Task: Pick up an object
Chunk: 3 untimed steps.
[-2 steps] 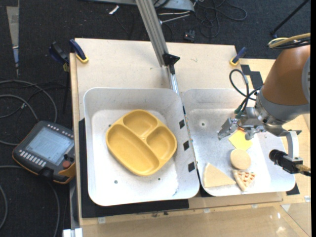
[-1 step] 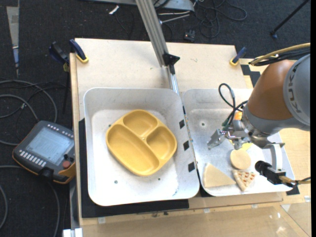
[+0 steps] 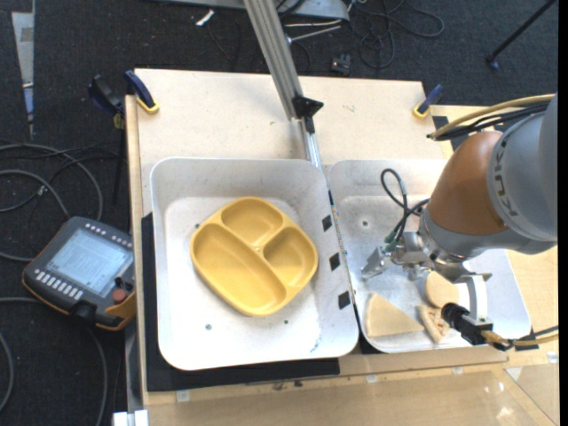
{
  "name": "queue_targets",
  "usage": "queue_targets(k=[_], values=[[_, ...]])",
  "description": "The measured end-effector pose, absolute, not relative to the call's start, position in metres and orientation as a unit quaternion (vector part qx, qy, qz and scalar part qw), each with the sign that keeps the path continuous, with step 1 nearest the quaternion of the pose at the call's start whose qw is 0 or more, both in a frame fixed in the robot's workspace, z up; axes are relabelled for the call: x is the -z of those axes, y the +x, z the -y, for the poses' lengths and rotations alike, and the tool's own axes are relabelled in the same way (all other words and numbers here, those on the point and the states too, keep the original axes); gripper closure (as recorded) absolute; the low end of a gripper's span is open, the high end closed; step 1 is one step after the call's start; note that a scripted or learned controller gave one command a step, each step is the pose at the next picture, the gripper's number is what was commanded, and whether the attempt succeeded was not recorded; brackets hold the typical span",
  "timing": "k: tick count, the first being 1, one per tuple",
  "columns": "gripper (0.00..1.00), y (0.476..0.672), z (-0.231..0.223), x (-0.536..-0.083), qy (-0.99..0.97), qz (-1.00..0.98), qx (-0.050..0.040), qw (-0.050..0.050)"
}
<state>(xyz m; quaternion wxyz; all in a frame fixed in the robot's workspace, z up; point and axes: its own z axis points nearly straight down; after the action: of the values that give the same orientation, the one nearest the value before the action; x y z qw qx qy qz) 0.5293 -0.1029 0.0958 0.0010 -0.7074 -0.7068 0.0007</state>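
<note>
Approach seems the step in hand: claw (image 3: 377, 263) hovers spread and empty, I think, in the right bin (image 3: 355, 180), and must drop onto the beige wedge (image 3: 389, 316) nearby.

Bright, even light; sharp, soft shadows.

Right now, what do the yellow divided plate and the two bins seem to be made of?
Yellow divided plate: probably moulded plastic, with a smooth, slightly glossy finish and soft rounded ridges. Left bin and right bin: probably thin white plastic, matte with rounded corners; scuff marks show.
</note>
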Motion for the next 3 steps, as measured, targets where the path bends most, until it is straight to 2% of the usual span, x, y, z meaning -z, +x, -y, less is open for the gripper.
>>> queue_targets(k=[1,3], values=[[1.00,0.530,0.103,-0.108,-0.708,0.707,0.0003,0.000],[1.00,0.552,0.096,-0.220,-0.706,0.709,0.0018,-0.003]])
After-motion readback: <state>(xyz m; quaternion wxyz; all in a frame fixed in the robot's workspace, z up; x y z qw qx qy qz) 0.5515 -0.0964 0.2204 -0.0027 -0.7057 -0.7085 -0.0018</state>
